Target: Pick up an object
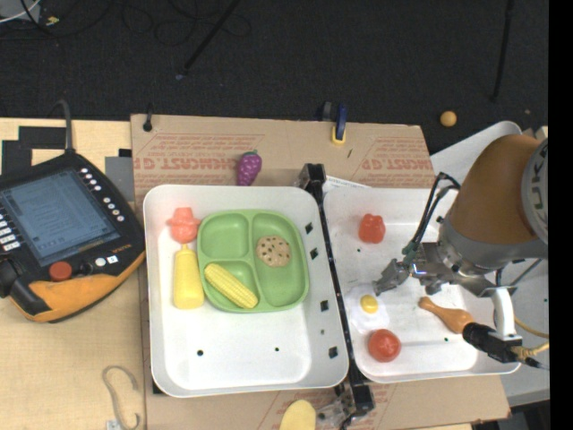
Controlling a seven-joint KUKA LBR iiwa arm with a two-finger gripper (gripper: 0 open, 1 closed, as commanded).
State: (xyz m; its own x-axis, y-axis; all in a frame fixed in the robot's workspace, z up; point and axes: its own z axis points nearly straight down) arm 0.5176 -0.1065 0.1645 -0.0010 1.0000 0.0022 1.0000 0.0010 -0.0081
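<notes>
The right bin point(421, 206) holds a red pepper-like toy point(372, 229), a small yellow piece point(369, 305), a red tomato-like ball point(384, 345) and a brown drumstick point(445, 313). My gripper point(414, 283) hangs over the middle of this bin, open, with bare bin floor between its fingers. One fingertip point(390, 280) points toward the yellow piece, just up and right of it. The other is close above the thin end of the drumstick. Nothing is held.
The left bin point(233, 356) carries a green divided plate point(224, 240) with a cookie point(273, 252) and a corn cob point(231, 286). A yellow bottle point(186, 279) and pink toy point(183, 226) lie beside it. A purple toy point(248, 167) sits behind the bins, a teach pendant point(63, 227) at left.
</notes>
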